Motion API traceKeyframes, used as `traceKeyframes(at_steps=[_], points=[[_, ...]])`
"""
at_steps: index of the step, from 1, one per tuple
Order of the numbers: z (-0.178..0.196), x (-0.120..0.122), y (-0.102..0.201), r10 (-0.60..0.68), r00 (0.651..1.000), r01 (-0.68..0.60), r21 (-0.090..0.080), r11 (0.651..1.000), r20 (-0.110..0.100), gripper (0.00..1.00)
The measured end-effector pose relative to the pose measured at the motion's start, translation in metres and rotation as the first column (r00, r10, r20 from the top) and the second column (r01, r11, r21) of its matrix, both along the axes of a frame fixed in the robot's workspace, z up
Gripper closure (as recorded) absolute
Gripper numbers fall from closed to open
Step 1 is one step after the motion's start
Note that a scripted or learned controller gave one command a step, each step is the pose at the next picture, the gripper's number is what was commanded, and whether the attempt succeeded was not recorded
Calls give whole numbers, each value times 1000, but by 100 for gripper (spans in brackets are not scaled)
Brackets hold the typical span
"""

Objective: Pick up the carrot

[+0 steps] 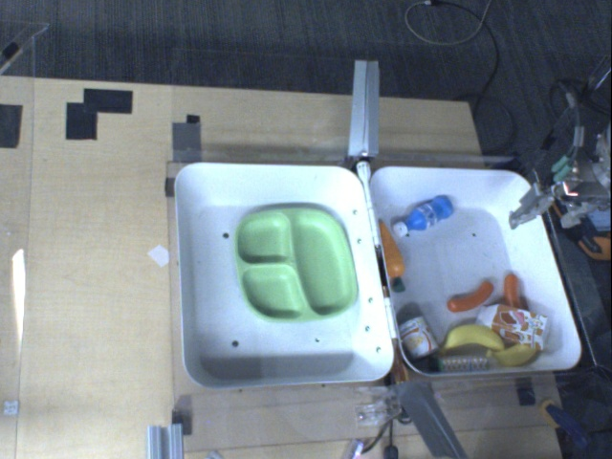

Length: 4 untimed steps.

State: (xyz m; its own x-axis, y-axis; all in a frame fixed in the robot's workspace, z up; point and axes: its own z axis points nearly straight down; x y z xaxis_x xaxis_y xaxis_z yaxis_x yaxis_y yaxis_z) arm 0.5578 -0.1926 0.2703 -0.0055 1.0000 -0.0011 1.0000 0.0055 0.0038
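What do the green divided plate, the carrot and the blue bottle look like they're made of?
Green divided plate: likely moulded plastic, with a matte, even colour and rounded compartments. Carrot: probably a plastic toy, with smooth uniform orange and a dark green tip. Blue bottle: looks like plastic with a whitish end; too small to tell more.

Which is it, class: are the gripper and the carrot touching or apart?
Apart. The camera view shows the gripper over the right bin's far right rim, while the carrot lies along the bin's left wall, with bare floor between.
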Motion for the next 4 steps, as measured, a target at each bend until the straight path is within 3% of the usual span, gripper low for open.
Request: traceKeyframes(at_steps=[1,2,3,4], points=[[-101,-21,8,166,986,-166,0,986,0,0],[-142,12,11,411,912,-411,-2,912,1,0],[-180,-50,58,250,968,-250,-6,968,10,0],[-181,-21,12,9,1000,-9,6,1000,5,0]])
